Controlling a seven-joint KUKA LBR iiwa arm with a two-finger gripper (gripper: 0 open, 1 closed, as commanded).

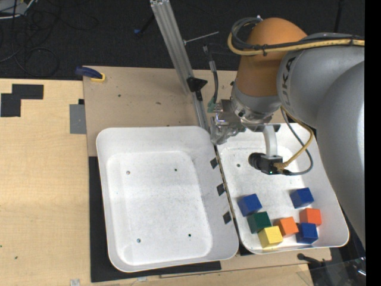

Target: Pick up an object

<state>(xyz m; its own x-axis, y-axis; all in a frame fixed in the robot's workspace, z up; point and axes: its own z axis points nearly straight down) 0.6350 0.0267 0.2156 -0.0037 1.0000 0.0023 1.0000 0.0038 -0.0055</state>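
Several small blocks lie in the near part of the right bin (333, 234): a blue one (250, 204), a dark green one (258, 221), a yellow one (271, 236), an orange one (288, 226), a second blue one (302, 196), a red-orange one (311, 216) and a third blue one (307, 232). My gripper (222, 128) hangs over the far left corner of that bin, close to the divide between the bins. It is well away from the blocks, and I see nothing held in it.
The left bin (113, 145) sits beside the right one. A slanted aluminium rail (175, 46) rises just behind the gripper. The arm's grey body (333, 100) covers the right bin's far right side. Black clips (220, 189) line the divide.
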